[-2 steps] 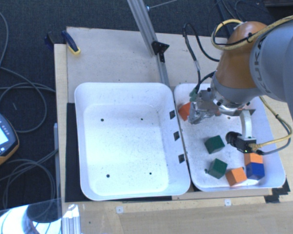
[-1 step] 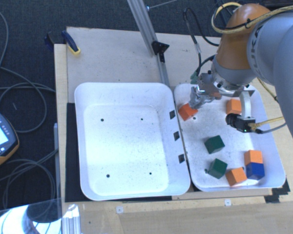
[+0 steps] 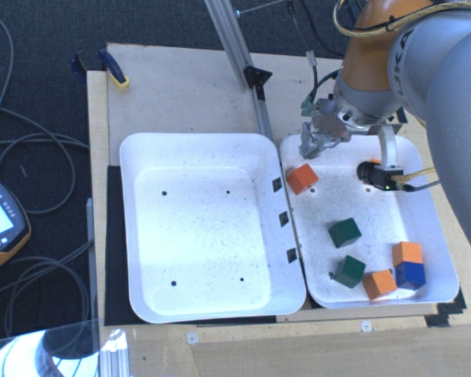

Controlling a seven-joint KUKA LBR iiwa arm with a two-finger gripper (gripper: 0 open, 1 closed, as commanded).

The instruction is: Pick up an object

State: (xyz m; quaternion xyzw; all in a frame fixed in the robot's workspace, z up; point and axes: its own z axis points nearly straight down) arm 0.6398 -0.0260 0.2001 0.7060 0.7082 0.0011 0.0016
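Hand (image 3: pixel 314 144): poised over the upper left corner of the right bin (image 3: pixel 443 250), close to the wall shared with the left bin (image 3: pixel 129 210); fingers pointing down and toward the camera.
Hand state: cannot tell whether spread or closed; nothing seen between the fingertips, so judged to be carrying nothing.
Nearest object: orange cube (image 3: pixel 301 178), just below the hand in the view, slightly to the left, resting on the bin floor beside the dividing wall.
Key relation: cube lies just toward the camera from the fingertips, apparently apart from them; no contact visible. Judged to call for a short shift toward the camera and a descent.
Cube attitude: turned at an angle to the bin walls, with no long axis to speak of; fingers would likely need to line up with a pair of its flat faces.
Risk: closeness of the wall may crowd the left finger.
Near objects: orange block (image 3: pixel 379 283) and blue block (image 3: pixel 410 274) at the near right corner, an orange piece above the blue; green block (image 3: pixel 350 271) beside them.
Middle: second green block (image 3: pixel 345 232), well apart from the hand.
Far: worktop (image 3: pixel 180 85) behind the bins, bare board.
Task progress: judged as approach only, no pick made.
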